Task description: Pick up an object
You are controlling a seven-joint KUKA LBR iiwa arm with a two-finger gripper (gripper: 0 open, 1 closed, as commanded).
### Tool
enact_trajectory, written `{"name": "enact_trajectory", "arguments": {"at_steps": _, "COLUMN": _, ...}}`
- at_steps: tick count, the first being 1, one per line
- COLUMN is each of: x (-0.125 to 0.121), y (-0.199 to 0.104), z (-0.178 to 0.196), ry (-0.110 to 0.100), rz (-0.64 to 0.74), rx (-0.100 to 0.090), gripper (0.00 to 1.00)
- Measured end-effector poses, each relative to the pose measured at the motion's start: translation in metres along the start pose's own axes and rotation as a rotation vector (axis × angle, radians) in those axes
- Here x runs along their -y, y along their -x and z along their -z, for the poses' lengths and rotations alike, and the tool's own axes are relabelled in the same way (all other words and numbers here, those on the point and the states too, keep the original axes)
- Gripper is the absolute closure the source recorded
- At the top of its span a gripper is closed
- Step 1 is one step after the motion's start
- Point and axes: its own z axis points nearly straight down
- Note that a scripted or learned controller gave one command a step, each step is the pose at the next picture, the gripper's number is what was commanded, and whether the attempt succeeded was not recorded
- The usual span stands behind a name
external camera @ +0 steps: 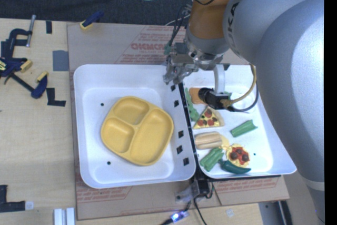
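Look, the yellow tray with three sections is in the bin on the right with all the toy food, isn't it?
Not quite. The camera view shows the yellow tray lying in the left bin, by itself. The toy food, like the pizza slice and the hot dog, is in the right bin. The tray does have three sections.

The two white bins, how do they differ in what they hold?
The left bin holds one thing, a yellow divided plate lying flat. The right bin holds many small toy foods, among them a pizza slice and a hot dog. The gripper hangs near the wall between them. Both are shallow and white.
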Motion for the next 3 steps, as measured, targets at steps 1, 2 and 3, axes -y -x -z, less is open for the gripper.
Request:
{"name": "enact_trajectory", "arguments": {"at_steps": 1, "x": 0.002, "y": 0.011, "z": -0.006, "ry": -0.001, "rz": -0.005, "rx": 0.002, "gripper": 1.00}}
{"name": "enact_trajectory", "arguments": {"at_steps": 2, "x": -0.014, "y": 0.007, "z": 0.005, "ry": 0.001, "rz": -0.002, "rx": 0.000, "gripper": 1.00}}
{"name": "enact_trajectory", "arguments": {"at_steps": 3, "x": -0.012, "y": 0.017, "z": -0.008, "ry": -0.002, "rz": -0.005, "rx": 0.003, "gripper": 1.00}}
